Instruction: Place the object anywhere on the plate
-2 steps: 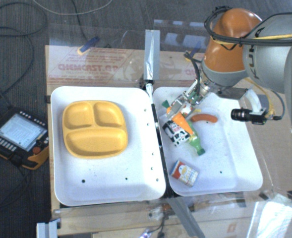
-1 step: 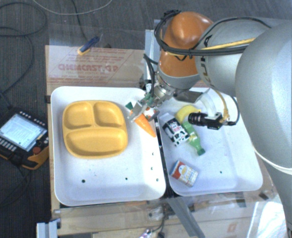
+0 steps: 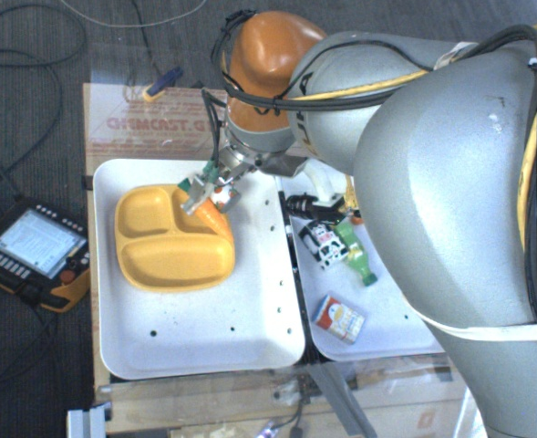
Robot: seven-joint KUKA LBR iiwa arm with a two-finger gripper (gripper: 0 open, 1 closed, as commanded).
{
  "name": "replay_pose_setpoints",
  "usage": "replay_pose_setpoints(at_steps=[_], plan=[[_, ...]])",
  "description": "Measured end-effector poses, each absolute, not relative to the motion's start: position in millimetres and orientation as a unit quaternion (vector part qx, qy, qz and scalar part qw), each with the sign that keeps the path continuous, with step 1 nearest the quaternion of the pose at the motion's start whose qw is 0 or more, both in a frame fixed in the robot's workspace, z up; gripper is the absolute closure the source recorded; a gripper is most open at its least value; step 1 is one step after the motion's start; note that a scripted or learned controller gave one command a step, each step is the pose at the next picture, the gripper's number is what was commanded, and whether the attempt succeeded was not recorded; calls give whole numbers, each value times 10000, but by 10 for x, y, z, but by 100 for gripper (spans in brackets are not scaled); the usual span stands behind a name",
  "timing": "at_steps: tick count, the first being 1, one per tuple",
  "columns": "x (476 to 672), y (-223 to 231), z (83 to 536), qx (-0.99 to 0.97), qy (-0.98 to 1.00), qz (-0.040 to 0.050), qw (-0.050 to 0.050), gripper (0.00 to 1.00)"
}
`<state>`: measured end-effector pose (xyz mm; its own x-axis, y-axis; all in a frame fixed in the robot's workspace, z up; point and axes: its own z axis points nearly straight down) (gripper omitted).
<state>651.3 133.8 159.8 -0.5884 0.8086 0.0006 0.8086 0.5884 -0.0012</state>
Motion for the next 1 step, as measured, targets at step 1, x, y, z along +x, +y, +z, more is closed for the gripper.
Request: replay_pose_setpoints(at_steps=[1], plan=[[6516, 1337, 1602, -4538, -8911, 2, 1, 0]])
